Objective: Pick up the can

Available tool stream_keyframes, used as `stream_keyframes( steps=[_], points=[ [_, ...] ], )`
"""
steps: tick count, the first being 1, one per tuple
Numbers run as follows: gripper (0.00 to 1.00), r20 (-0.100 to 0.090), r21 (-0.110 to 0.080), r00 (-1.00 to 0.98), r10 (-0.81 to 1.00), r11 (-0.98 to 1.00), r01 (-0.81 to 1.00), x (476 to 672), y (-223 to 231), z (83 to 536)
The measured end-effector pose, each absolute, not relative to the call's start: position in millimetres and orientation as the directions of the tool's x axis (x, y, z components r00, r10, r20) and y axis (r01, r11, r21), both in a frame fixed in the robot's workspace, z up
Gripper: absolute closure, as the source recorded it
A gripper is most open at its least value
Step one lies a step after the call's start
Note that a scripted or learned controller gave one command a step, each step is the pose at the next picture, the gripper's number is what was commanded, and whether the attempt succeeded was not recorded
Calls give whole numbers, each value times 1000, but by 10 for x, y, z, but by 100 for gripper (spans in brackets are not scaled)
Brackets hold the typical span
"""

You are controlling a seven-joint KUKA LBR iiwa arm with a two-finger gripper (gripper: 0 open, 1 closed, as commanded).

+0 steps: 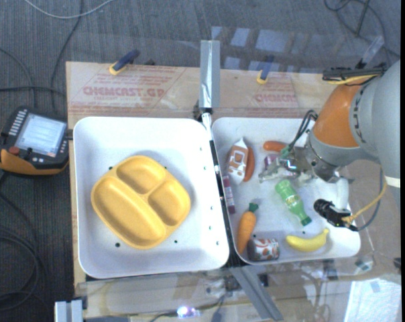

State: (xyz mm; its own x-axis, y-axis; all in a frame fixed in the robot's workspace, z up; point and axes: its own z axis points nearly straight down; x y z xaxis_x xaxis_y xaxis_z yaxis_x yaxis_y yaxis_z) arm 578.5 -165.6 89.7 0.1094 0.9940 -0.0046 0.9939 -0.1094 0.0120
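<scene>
Red-white can [263, 248] | right bin's near edge | well apart from end effector [277, 168]

Light: bright, even, from overhead.
Glare: white bins [149, 127] near blown out; sheen on clear sheet at bench [182, 86] top.
Shadows: soft, short, under yellow tray [141, 200].
Focus: slightly soft overall; small items lack detail.
</scene>
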Motion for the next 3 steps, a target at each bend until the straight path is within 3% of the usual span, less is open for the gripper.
stream_keyframes(
  steps=[1, 2, 3],
  points=[
    [0, -4, 14, 199, 980, -199, 980, 5266, -1561, 899],
    [0, -4, 12, 261, 965, -261, 965, 5987, -1396, 893],
    [0, -4, -2, 61, 998, -61, 998, 5933, -2167, 2025]
  ],
)
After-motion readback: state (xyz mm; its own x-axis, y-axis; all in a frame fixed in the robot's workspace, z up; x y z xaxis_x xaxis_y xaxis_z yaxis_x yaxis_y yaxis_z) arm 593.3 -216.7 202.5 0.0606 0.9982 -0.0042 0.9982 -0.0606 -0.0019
